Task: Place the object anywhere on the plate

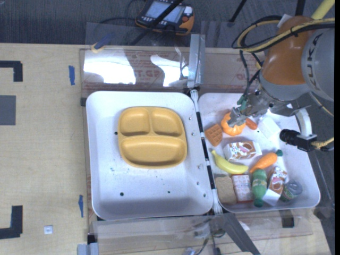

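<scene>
The arm [297,57] is reaching in from the right and hanging over the far part of the right bin [311,193]. Its gripper [245,110] is pointing down at an orange toy [235,124] lying near the bin's far left corner. The fingers are sitting right on top of the toy and seem to be touching it, but whether they are spread or pinching it I cannot tell, since the view is too small and cluttered there.

Around the toy, other play food is lying in the same bin: a cracker [214,134] just beside it to the left, a banana [229,164] nearer the camera, a carrot [264,161], a green bottle [258,185], and a round packet [242,151] between cracker and carrot.

The plate [152,136], yellow with three compartments, is sitting in the left bin [106,190], well apart from the toy and the gripper.
</scene>
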`<state>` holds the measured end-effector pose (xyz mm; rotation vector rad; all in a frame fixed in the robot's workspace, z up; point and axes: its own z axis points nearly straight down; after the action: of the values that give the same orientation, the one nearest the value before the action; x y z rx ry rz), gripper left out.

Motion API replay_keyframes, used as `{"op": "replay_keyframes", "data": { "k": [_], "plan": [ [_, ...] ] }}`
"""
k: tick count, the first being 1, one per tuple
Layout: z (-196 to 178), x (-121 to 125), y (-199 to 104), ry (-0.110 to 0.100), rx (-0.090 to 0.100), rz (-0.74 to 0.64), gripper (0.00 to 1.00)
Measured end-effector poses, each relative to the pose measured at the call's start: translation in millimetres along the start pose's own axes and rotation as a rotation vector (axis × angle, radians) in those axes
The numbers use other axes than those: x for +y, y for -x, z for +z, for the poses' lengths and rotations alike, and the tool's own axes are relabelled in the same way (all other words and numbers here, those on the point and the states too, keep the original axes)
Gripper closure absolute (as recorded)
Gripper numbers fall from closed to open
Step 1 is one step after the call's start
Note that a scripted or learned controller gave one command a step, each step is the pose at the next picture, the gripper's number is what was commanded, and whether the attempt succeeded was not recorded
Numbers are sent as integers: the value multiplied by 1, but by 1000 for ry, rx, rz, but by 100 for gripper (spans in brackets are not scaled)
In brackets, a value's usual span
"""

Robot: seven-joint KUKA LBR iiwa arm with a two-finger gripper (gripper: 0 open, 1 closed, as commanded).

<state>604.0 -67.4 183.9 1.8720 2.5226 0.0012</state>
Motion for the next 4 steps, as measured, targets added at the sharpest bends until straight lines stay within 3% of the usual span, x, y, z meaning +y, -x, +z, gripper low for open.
{"op": "replay_keyframes", "data": {
  "k": [1,2,3,4],
  "plan": [
    [0,-116,-51,-6,3,-162,100],
    [-27,-27,-78,0,-1,-356,100],
    [-37,20,-157,1,-1,-453,100],
    [1,83,-194,1,-1,-551,100]
  ]
}}
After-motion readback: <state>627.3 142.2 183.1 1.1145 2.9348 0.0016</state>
